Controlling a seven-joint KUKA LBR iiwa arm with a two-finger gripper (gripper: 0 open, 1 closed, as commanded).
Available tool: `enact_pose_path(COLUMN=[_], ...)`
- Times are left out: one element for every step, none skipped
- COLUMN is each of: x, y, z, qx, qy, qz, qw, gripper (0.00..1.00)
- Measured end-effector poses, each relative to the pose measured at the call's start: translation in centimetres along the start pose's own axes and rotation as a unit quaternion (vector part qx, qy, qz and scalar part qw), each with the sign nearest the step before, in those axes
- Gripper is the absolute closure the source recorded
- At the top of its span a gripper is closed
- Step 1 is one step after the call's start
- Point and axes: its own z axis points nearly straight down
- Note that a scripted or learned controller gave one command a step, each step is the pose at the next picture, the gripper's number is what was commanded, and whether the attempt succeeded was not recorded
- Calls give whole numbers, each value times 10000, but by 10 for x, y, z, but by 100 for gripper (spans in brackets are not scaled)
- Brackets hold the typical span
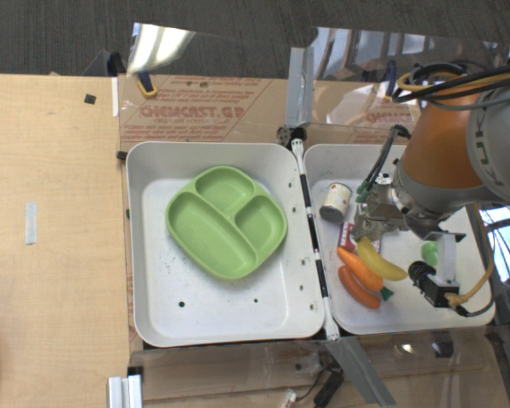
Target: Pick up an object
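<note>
In the camera view, your arm (459,143) comes in from the right edge and hangs over the right bin (484,313), with the gripper (376,224) low over the cluster of toy food in the centre-right of the frame. I cannot tell from this slant whether it is parted or closed, and nothing is visibly clamped in it, so treat the pick as not yet made.

Just below the gripper lie a yellow banana (382,262) and, touching it on the lower left, two orange carrots (359,279) lying side by side. A small white cup (335,201) lies on its side up and to the left, near the wall between the bins. A small green piece (430,251) sits to the right, under the wrist.

The banana is the nearest candidate. Close across its narrow width rather than along its length, and come straight down so you do not nudge the carrots. Lift slowly and confirm something hangs from the gripper.

The left bin (144,228), centre-left, holds a green divided plate (227,221), well away from your work.
</note>
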Motion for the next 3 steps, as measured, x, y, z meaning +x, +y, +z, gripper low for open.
enact_pose_path(x=[-11,-38,2], y=[67,14,96], z=[-18,-1,-44], qx=[0,6,-4], qy=[-6,-2,-7], qz=[58,141,718], qw=[10000,9999,9974], gripper=[100,100,100])
